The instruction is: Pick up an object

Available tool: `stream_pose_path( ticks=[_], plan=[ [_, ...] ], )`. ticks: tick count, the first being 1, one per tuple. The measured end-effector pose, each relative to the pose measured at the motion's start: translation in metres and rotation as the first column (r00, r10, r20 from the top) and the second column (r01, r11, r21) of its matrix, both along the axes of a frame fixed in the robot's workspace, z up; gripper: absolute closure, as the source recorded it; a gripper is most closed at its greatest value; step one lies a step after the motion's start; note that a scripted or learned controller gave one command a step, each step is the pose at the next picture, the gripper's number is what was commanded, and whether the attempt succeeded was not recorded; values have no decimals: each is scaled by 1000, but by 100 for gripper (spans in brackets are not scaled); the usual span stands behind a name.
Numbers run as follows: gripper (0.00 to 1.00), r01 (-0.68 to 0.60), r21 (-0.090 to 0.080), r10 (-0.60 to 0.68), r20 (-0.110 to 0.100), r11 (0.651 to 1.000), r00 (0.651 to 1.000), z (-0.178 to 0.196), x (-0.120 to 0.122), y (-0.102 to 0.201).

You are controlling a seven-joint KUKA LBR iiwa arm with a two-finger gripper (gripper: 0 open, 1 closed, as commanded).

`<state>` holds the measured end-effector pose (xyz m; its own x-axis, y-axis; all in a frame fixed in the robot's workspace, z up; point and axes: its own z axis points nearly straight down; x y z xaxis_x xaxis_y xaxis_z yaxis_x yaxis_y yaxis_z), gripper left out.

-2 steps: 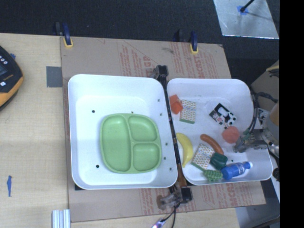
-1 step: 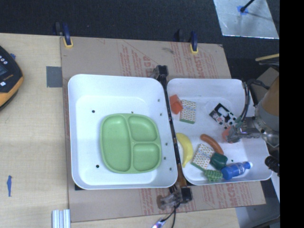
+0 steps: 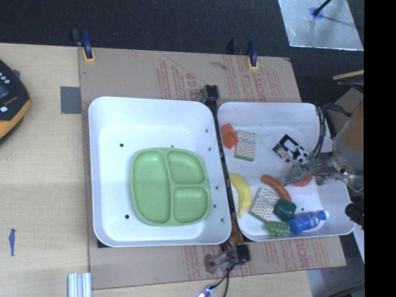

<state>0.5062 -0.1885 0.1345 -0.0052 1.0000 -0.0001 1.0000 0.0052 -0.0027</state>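
My gripper (image 3: 297,176) reaches in from the right over the right bin (image 3: 272,111), low above its right side. Its tip is right at a small red-orange object (image 3: 304,180); I cannot tell whether they touch. Nearby lie a brown sausage (image 3: 275,187), a black-and-white item (image 3: 288,147), a blue bottle (image 3: 306,221), a dark green cup (image 3: 284,210), a green ridged piece (image 3: 278,229), a banana (image 3: 242,193), two patterned packets (image 3: 245,145) (image 3: 265,203) and an orange-red piece (image 3: 229,136).
The left bin (image 3: 111,122) holds a light green divided plate (image 3: 170,186). A yellow-and-black device (image 3: 9,101) sits at the bench's far left edge. Clamps (image 3: 252,54) pin the cardboard sheet at the back. Cables (image 3: 320,132) loop beside the arm.
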Motion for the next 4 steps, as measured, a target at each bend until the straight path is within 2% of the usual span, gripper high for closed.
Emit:
stream_pose_path(
  ticks=[1,2,3,4],
  plan=[
    [0,-2,0,2,0,1000,1000,-43,45,73],
    [0,2,-1,-2,2,1000,1000,1,101,10],
    [0,0,0,0,-2,1000,1000,-43,46,21],
    [0,2,1,-2,-2,1000,1000,-43,12,39]
  ],
)
